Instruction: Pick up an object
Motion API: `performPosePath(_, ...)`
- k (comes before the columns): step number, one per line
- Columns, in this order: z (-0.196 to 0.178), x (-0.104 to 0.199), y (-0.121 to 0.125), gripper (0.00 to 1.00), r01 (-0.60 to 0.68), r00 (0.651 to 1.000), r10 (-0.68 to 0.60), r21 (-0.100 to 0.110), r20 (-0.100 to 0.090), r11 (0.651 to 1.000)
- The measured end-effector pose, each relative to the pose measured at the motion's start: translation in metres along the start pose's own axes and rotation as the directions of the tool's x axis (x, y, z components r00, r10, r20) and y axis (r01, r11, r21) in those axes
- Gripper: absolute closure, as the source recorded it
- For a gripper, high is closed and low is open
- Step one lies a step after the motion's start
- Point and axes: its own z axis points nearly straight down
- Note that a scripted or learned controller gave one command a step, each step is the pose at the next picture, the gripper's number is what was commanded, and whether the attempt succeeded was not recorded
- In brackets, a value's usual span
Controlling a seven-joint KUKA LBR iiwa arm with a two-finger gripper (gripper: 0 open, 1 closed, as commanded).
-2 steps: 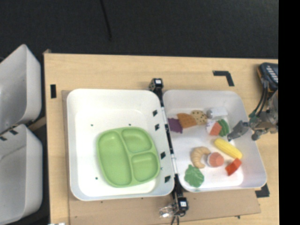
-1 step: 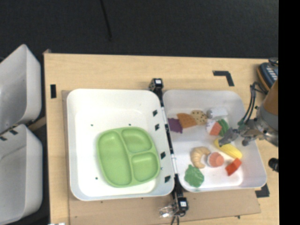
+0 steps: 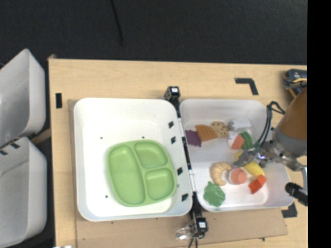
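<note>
1. Right bin [image 3: 207, 107] holds a crowd of small toy foods; left bin [image 3: 93, 118] holds a green divided plate [image 3: 140, 172]
2. Gripper [image 3: 247, 158] sits low among the toys, above a pink round piece [image 3: 238, 176] and beside a yellow piece [image 3: 253, 168]; finger state: cannot tell, tips too dark and cluttered
3. Pink piece: likely light, rigid plastic, smooth, may roll; grip across its widest middle
4. Croissant-like toy [image 3: 220, 172] touches its left side, orange block [image 3: 257, 184] just right: risk of snagging neighbours

Two white bins [image 3: 83, 138], one green tray [image 3: 140, 173], about nine toy foods [image 3: 221, 173].
</note>
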Motion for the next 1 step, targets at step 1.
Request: performPosePath(1, -0.0117, -0.0014, 0.0014, 1.0, -0.004, 1.0, 0.004, -0.004, 0.001, 1.0)
